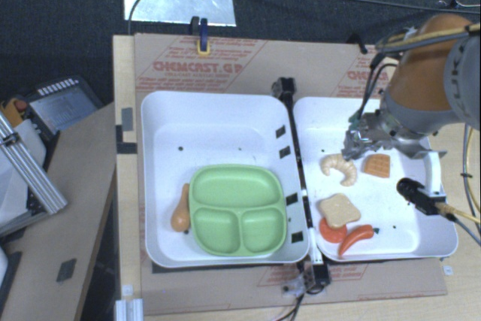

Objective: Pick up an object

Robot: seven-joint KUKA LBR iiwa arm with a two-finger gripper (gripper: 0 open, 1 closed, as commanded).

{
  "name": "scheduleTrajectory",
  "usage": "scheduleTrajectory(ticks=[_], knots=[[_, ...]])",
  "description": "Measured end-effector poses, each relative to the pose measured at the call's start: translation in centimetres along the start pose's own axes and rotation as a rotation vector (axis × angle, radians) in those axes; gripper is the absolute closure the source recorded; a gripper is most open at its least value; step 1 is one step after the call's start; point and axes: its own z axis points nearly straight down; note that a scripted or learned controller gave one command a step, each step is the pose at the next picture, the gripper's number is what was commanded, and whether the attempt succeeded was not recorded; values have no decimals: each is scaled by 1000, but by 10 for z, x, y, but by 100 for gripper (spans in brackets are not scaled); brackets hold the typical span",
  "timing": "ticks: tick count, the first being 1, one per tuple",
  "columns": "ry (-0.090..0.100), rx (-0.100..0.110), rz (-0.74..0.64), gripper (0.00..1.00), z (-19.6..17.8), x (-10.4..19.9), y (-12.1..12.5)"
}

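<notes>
My gripper hangs low over the right bin, just above and to the right of a pale croissant-shaped piece. An orange cracker square lies right beside the gripper. Nearer the front lie a slice of toast, a red round piece and a red-orange chilli. Nothing shows between the fingers.
The left bin holds a green divided plate and a tan drumstick-like piece at its left. A black clip-lined divider runs between the bins. The arm's grey and orange body looms over the right bin's back right.
</notes>
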Motion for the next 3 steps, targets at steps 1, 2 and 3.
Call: scheduleTrajectory(ticks=[1, 2, 3], knots=[[0, 0, -2, 100, -7, 63, -9], [1, 0, -2, 100, -16, 126, -17], [1, 0, -2, 100, -26, 177, -26]])
